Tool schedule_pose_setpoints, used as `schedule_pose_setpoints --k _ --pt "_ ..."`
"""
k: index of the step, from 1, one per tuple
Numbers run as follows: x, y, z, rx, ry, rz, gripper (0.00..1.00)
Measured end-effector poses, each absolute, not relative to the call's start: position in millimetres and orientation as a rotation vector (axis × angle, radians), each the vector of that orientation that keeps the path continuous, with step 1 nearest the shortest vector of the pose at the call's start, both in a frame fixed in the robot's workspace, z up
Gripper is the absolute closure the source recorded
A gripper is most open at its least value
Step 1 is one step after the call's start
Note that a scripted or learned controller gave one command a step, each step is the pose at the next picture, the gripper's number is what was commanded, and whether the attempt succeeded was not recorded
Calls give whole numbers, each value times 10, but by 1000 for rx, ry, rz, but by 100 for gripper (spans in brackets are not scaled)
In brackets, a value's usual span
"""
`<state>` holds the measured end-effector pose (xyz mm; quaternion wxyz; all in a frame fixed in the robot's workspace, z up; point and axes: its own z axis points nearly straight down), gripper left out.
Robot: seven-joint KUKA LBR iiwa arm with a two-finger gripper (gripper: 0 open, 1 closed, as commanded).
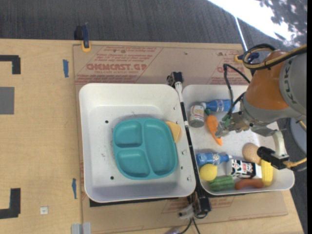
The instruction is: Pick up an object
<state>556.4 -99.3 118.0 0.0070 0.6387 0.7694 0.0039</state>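
Orange and tapered, the toy carrot (213, 127) lies in the right bin (287, 179), between a small can (197, 115) and the gripper (227, 127) just beside it. Whether that gripper is released or clenched, I cannot tell.

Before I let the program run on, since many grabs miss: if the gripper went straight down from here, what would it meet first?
Most likely the orange carrot: the gripper hangs just beside it in the right bin. Depth is unclear, so it could slip past onto the bin floor.
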Motion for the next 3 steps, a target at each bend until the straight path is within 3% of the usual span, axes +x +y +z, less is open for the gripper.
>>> schedule_pose_setpoints --k 1,2,3 --pt "5563 -993 1179 1998 2407 12 0" --pt "5484 -984 869 2097 2336 4 0" --pt "5500 -996 980 2093 2331 7 100"
